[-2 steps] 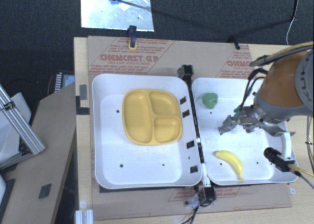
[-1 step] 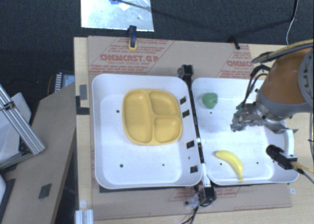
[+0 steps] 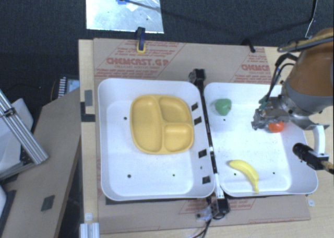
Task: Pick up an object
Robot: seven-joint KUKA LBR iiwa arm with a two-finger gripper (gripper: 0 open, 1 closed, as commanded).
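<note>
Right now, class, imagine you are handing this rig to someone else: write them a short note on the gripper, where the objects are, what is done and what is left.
Gripper: low in the right bin, at a small red-orange object; whether it grips it cannot be told.
Objects: green object at the right bin's top-left, banana near its front edge; yellow divided plate in the left bin.
Done: arm brought down to the red-orange object.
Left: confirm a grasp and lift an object clear.
</note>
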